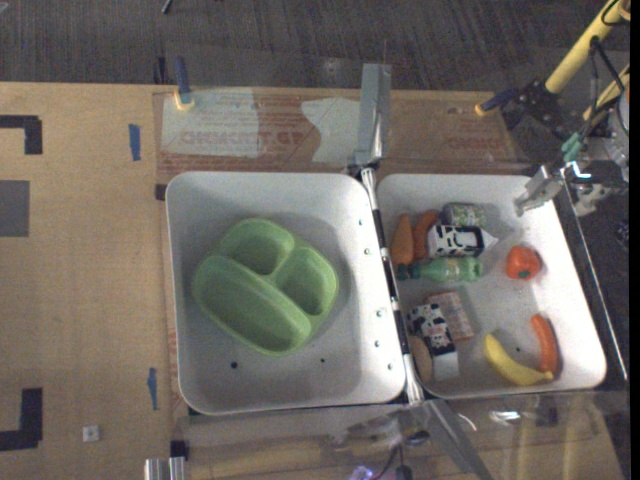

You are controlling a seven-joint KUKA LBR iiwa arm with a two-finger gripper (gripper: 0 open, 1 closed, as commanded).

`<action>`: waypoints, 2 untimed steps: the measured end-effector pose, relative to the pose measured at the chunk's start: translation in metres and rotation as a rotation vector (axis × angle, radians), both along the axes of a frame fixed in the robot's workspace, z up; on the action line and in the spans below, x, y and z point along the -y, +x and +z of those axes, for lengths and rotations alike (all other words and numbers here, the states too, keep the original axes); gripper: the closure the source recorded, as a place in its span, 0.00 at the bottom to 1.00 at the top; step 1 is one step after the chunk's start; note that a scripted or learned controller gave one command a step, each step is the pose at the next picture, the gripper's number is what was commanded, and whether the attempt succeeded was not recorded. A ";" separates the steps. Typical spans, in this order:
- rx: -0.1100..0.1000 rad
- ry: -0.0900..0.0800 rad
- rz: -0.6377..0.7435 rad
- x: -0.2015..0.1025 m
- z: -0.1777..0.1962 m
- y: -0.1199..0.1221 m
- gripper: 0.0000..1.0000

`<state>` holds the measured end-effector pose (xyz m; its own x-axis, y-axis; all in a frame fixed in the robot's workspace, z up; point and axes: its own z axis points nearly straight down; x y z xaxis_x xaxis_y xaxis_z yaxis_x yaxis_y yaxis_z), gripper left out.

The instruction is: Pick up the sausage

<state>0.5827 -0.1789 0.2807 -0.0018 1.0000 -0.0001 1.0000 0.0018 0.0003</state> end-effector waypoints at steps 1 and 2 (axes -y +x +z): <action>0.003 -0.001 0.003 -0.001 0.011 0.001 1.00; 0.003 0.000 -0.187 0.001 -0.194 -0.091 1.00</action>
